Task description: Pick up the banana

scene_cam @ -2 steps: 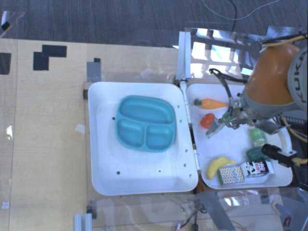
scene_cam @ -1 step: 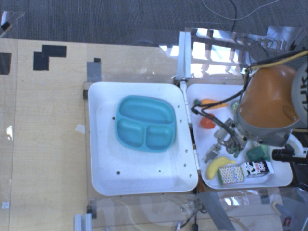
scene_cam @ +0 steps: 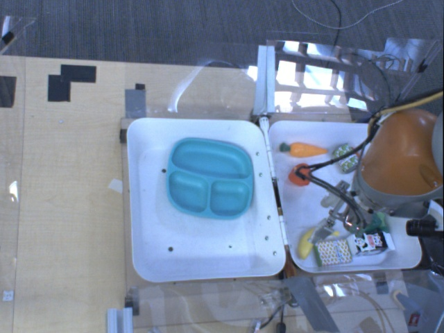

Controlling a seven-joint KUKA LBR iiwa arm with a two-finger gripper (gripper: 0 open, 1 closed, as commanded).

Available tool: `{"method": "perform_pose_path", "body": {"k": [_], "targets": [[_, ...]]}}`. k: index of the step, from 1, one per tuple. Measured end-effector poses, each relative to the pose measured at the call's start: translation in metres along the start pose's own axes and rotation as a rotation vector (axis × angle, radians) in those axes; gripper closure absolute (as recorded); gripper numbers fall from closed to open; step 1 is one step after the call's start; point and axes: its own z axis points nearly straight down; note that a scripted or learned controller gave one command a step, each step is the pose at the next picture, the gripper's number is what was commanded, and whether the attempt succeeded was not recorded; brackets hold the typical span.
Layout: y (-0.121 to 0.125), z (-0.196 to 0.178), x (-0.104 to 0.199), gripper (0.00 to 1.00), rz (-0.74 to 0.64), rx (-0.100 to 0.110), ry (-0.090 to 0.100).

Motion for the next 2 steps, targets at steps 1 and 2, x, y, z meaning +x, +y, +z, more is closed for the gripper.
{"method": "perform_pose_path", "body": {"k": [1,2], "targets": [[0.017,0.052,-0.032,0.00,0.096,-0.004,-0.007],[0.020,0.039,-0.034,1.00,0.095,-0.010,-0.014]]}}
